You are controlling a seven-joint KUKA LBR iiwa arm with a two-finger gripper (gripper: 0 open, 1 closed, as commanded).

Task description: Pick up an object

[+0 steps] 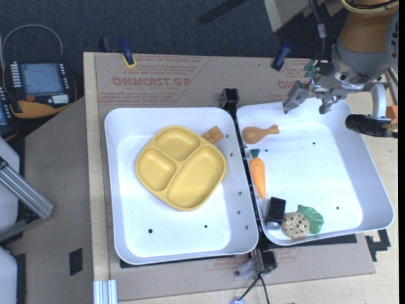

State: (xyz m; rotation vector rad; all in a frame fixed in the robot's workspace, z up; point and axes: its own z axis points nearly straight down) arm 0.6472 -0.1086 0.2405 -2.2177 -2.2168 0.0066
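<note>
The left bin (126,227) is holding a yellow three-part plate (181,168) with a small brown block (212,134) at its one o'clock. The right bin (354,189) is carrying a drumstick (259,132), carrot (257,176), black block (275,209), cookie (292,225) and green leaf (311,218). The pincer (311,100) is hanging open and empty at twelve o'clock. The cardboard (190,75) is reading "CHEMCAST".

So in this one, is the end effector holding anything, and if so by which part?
Nothing is held. The end effector hangs open above the far edge of the right bin, with nothing between its fingers; the drumstick lies apart in that bin.
</note>
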